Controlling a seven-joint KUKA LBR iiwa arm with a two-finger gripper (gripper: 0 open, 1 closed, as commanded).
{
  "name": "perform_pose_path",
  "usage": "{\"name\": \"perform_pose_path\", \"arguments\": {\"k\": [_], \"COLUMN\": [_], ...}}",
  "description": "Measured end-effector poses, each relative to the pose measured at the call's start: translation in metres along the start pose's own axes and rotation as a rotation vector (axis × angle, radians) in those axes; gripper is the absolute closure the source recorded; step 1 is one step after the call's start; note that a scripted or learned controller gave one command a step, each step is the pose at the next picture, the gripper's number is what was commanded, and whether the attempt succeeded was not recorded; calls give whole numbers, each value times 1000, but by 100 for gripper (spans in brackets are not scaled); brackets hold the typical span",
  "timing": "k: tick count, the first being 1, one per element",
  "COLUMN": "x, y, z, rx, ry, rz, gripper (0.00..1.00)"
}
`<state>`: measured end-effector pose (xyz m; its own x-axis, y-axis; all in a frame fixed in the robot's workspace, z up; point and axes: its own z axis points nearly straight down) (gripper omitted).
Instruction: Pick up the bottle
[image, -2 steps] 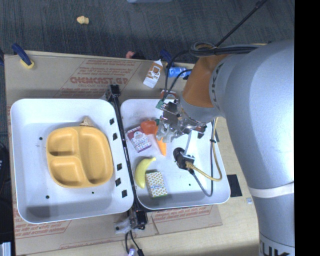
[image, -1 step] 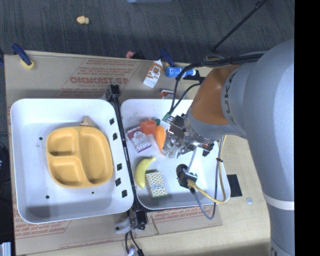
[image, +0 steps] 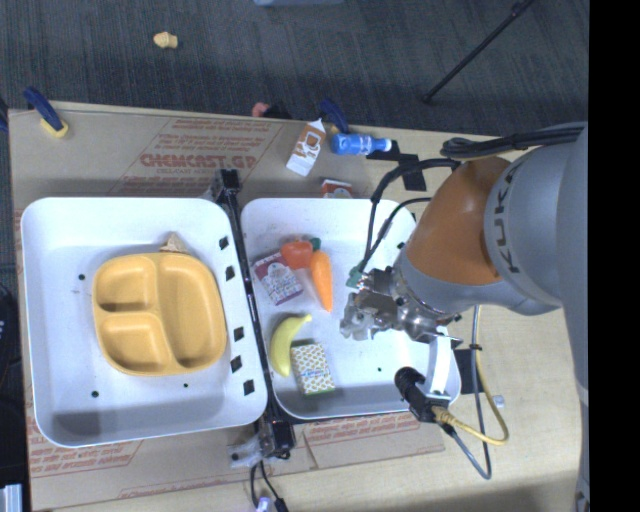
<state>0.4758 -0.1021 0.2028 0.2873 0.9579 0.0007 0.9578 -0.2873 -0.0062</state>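
Gripper (image: 357, 318) hovers over right bin (image: 350, 210); bottle (image: 357, 145) outside.

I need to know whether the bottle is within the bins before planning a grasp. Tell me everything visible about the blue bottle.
The blue bottle is small, looks like plastic, with a paler end pointing toward the view's right. It lies on its side on the bench beyond the right bin, outside both bins. A blue clamp sits close beside it; contact cannot be told. The hand is apart from it, over the right bin.

Two white bins (image: 40, 300), one yellow divided tray (image: 158, 312), one carrot (image: 322, 280), one banana (image: 285, 340), one blue bottle (image: 355, 145), two small packets (image: 278, 278)
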Motion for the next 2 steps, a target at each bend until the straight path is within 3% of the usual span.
{"name": "perform_pose_path", "arguments": {"k": [1, 2], "x": [-53, -96], "y": [16, 29], "z": [-8, -18], "rx": [-3, -3], "ry": [-1, -1], "rz": [196, 98], "gripper": [100, 100]}}
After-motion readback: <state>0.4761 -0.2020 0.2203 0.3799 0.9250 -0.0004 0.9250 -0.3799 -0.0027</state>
